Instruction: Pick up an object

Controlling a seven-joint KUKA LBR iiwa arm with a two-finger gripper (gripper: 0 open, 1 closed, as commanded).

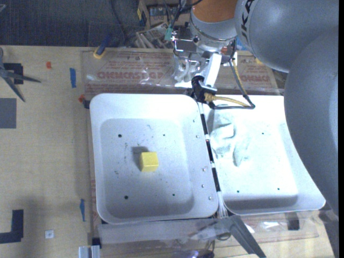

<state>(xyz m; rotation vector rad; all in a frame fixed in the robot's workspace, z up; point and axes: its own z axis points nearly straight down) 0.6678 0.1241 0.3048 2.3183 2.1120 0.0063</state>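
Well, your gripper (185, 71) sits up behind the bins; the cube (149, 161) lies well forward-left; grip state unclear.

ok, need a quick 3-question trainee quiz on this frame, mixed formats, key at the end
1. True or false: the yellow block lies in the left bin.
2. Multiple choice: the tool is seen
A. down inside the left bin, on the block
B. near the far edge of the bins, close to the seam between them
C. over the near right corner of the right bin
3. Fill in: the pale crumpled items lie in the ___ bin.

Key: 1 true; 2 B; 3 right
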